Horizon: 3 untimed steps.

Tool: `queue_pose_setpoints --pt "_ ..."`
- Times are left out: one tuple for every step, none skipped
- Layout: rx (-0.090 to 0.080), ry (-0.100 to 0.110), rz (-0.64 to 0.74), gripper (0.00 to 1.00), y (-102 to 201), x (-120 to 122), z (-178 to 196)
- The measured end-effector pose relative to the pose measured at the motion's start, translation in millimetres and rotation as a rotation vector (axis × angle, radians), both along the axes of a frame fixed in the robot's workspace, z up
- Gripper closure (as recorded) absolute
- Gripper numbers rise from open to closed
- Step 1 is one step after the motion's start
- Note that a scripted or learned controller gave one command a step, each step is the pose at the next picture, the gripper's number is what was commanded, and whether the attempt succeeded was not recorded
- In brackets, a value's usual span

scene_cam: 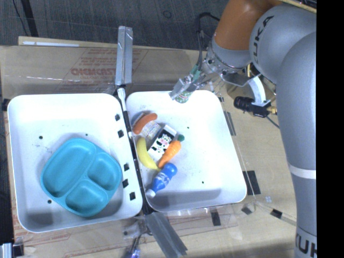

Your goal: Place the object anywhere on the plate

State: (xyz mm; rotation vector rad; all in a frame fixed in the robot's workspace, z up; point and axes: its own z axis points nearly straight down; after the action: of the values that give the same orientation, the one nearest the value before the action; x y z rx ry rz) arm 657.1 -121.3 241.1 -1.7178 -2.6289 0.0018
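- Grey arm with orange band (269, 42): cut off by the top and bottom edges of the view; its base lies outside the frame.
- Two-finger gripper (181, 94): small and blurred above the far rim of the right white bin (215, 187); finger spacing cannot be told.
- Yellow banana-shaped toy (144, 153): partly covered by the black-and-white printed box (161, 139).
- Printed box: markings too small to read.
- Orange carrot-shaped toy (169, 152): overlaps the box's near edge.
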Motion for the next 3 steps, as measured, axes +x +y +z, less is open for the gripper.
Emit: queue_pose_setpoints --pt "0.0 0.003 -0.05 1.0 84.4 -29.9 -29.6" --pt "0.0 0.002 0.168 1.0 143.9 -99.6 -15.4" --pt "0.0 0.003 0.155 1.0 237.0 -145.0 -50.3"
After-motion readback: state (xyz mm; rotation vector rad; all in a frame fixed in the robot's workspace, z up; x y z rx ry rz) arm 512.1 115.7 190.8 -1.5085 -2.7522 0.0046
